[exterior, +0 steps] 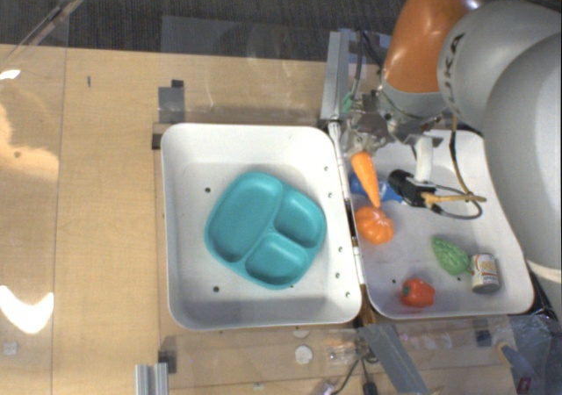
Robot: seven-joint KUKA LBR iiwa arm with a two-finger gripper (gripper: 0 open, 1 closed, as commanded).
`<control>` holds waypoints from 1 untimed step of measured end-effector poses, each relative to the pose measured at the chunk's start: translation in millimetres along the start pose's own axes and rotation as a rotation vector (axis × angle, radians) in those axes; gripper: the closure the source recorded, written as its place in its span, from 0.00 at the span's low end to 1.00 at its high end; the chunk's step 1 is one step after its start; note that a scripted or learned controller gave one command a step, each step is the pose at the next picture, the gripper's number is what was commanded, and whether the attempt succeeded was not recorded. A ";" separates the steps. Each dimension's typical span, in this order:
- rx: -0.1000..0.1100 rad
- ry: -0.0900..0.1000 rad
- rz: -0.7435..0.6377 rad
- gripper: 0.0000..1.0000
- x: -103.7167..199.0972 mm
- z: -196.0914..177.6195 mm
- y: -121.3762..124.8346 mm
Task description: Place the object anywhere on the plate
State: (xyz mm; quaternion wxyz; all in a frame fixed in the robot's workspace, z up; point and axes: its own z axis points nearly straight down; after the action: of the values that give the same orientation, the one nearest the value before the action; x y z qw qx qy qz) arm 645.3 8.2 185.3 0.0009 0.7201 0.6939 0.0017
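A teal plate (266, 229) with three compartments lies in the left white bin (180, 209), and nothing rests on it. An orange carrot (366, 178) lies at a slant in the right bin (514, 292), near that bin's left wall. My gripper (362, 137) hangs over the far left corner of the right bin, just above the carrot's thick end. The wrist hides its tips, and I cannot tell whether it touches the carrot.
Under and beside the carrot lies a blue object (389, 197). A round orange fruit (375, 226) sits just in front of it. Nearer the front are a green leafy piece (450, 255), a small can (484, 272) and a red pepper (418, 293). The grey arm covers the right bin's far right.
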 end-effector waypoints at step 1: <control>0.000 0.000 -0.085 1.00 69.9 0.0 -70.1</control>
State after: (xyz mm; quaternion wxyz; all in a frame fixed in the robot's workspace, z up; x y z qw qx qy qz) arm 577.8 80.7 185.1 0.0009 0.6898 0.7240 0.0019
